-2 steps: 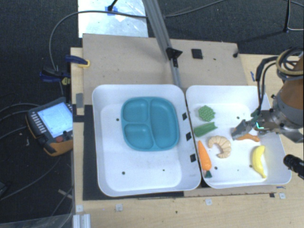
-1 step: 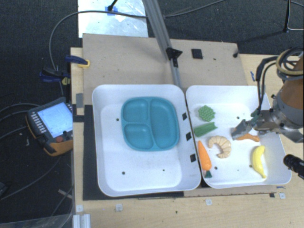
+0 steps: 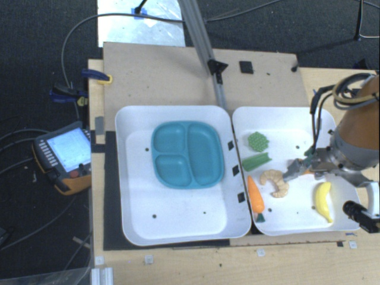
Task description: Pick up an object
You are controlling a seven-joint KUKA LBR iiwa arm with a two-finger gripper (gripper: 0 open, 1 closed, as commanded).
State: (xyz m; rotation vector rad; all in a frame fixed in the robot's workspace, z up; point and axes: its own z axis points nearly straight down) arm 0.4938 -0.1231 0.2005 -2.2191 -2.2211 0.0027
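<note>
Right bin [image 3: 279,120], on the counter: pincer [image 3: 295,170] low near its middle, opening impossible to tell. Croissant [image 3: 275,181] just left of and below the pincer tip, curved, toward the bin's front; carrot [image 3: 255,195] at the left wall, banana [image 3: 323,201] by the right front corner.

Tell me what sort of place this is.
Probably a robotics lab's test bench, not a kitchen. Two white bins hold toy food, such as a banana and a carrot; a pendant and loose cables lie on the dark carpet.
</note>
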